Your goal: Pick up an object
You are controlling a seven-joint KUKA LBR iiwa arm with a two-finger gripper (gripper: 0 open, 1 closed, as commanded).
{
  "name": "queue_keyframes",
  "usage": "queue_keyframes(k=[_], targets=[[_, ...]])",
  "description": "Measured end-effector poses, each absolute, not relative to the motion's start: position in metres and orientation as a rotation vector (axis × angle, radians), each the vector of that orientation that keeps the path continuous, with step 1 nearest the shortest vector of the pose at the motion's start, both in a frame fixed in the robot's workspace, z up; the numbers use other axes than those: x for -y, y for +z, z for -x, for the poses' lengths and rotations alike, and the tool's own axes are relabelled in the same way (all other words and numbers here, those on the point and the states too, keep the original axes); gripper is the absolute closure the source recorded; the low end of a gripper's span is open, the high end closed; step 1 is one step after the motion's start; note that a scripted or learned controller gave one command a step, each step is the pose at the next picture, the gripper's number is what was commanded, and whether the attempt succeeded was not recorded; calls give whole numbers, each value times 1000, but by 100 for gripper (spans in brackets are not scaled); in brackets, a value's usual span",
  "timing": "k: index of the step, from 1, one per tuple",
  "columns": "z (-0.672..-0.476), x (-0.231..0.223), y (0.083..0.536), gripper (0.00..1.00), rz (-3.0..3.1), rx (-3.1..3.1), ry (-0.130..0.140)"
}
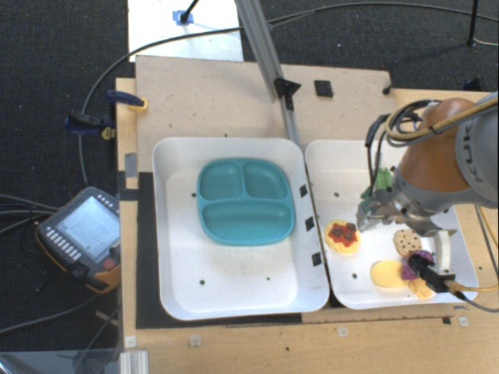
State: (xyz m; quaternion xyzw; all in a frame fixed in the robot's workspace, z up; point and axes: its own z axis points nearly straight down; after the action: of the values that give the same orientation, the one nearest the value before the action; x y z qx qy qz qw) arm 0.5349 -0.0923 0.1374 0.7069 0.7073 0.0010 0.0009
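2 bins sat on the desk, and the gripper [365, 215], its state impossible to tell, hung in the right bin [335, 170] just beside the small pizza toy [342, 236], so a centred descent seemed wise.

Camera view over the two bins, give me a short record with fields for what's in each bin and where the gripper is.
left bin: teal divided plate, lying flat toward the far side
right bin: small pizza-like toy, cookie, yellow piece, purple piece, green item partly behind the arm
gripper: over the right bin, just beside the pizza-like toy
held object: none seen between the fingers
bench: black clip near the far edge
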Motion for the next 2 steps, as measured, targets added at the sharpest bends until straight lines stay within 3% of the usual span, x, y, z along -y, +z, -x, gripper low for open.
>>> queue_keyframes(k=[1, 2], targets=[[-540, 94, 201, 100, -2212, -2222, 7], [-541, 94, 201, 100, -2216, -2224, 3]])
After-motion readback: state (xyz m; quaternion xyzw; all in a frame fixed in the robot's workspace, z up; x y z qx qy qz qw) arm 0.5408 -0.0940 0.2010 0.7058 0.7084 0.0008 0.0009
